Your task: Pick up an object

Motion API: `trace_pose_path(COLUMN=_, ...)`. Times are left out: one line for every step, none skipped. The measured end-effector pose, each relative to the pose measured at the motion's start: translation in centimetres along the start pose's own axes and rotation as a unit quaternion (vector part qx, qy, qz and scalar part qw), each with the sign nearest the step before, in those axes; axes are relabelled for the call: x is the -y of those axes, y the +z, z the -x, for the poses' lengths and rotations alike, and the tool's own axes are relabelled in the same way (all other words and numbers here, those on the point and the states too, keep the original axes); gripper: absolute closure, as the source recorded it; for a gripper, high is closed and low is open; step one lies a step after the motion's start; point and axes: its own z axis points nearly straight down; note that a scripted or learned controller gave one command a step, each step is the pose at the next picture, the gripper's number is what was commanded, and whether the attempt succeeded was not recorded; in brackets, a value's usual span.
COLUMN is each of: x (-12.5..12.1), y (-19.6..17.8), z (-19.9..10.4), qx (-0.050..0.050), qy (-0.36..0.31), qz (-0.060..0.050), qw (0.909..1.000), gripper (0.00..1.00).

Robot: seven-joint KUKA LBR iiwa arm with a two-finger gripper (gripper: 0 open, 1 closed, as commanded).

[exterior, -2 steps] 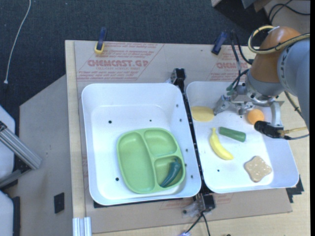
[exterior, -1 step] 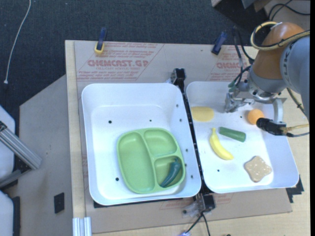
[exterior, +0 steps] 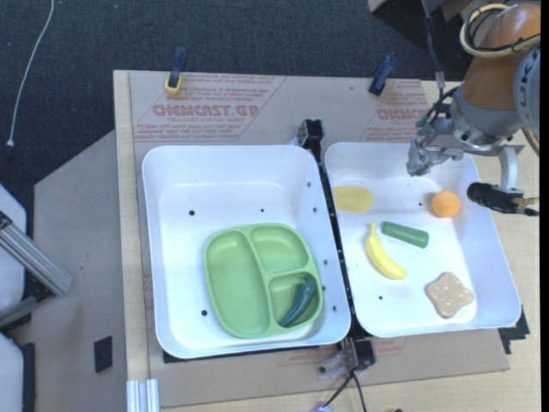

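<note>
Tool hung above orange ball, finger state unclear; best descend straight, centre over ball.

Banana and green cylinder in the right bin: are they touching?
Apart. The camera view shows a strip of white bin floor between the banana and the green cylinder lying just above its upper end.

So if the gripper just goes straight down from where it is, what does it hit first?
Most likely bare floor of the right bin, near its back edge. The gripper hangs left of the orange ball, behind the yellow disc. Depth is uncertain.
</note>
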Motion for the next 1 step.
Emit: trace_pose_path(x=-0.43, y=-6.46, z=0.17, qx=0.000, qy=0.000, qz=0.000, qw=1.0000, gripper=1.00)
